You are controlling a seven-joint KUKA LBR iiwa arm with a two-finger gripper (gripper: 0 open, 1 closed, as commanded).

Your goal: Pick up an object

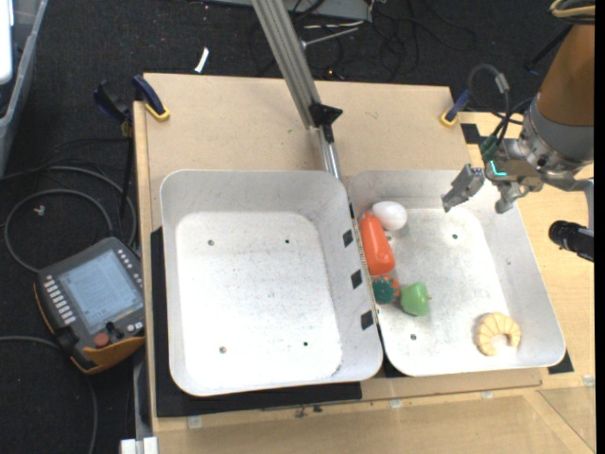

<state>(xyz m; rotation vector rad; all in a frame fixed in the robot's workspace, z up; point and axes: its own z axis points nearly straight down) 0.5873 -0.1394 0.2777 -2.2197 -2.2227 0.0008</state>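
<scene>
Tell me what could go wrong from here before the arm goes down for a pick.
The orange object, white ball, teal piece and green object crowd the right bin's left wall, so a descent there may hit the wall or take two things. The open gripper hangs over the far rim, well away from the cream shell-shaped object.

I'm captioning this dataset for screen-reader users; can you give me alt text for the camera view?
The robot's hand hovers open above the far edge of the right bin, holding nothing. That bin contains a white ball, an orange cylinder, a green toy and a cream ridged piece; the left bin sits alongside.
</scene>
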